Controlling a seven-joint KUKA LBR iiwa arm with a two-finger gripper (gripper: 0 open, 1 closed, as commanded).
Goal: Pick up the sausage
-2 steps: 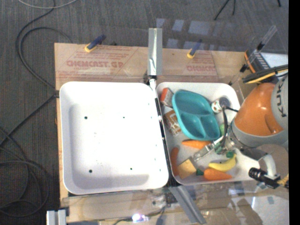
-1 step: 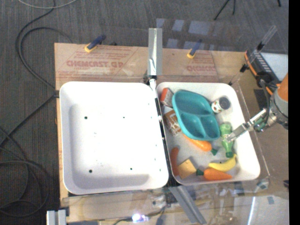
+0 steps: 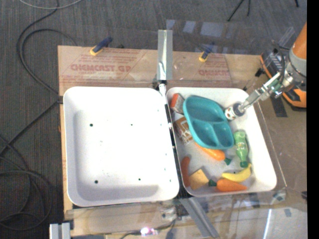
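The sausage [image 3: 185, 166], a short reddish-brown piece, lies near the front left of the right bin [image 3: 266, 156], beside a tan block [image 3: 199, 178]. My gripper [image 3: 233, 113] hangs over the back right part of that bin, at the right rim of a teal divided plate [image 3: 207, 121]. It is well away from the sausage, with the plate lying between them. Nothing can be seen in the gripper.
Crowded around the plate are an orange carrot [image 3: 211, 152], a second carrot [image 3: 230, 185], a yellow banana [image 3: 238, 174], a green bottle [image 3: 241, 146], a brown packet [image 3: 184, 129] and a red-orange piece [image 3: 175, 101]. The left bin [image 3: 75, 101] sits alongside.
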